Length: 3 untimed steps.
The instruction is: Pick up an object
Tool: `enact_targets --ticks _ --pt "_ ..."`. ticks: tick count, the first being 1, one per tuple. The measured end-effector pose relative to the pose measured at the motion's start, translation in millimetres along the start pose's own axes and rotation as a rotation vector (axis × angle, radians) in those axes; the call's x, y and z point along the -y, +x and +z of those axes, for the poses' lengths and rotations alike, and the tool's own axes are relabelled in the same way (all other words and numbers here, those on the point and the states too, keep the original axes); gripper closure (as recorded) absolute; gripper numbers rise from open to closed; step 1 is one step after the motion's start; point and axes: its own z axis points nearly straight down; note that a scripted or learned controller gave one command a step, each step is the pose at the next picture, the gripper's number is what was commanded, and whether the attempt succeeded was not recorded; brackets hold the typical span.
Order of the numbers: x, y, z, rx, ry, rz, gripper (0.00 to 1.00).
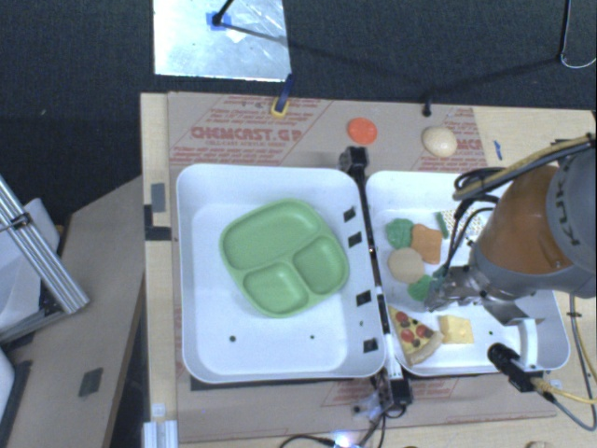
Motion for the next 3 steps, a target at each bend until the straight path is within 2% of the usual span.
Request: enact_targets --ticks 1,2,3 --pt "0.1 0.0 -63.7 0.001 -0.003 -0.004 1.0" --pt "-5.0 -3.3 -107.7 0.001 -0.003 -0.004 1.0" --pt "-6.5 -3.4 -130.2 0.0 0.0 -0.005 1.0"
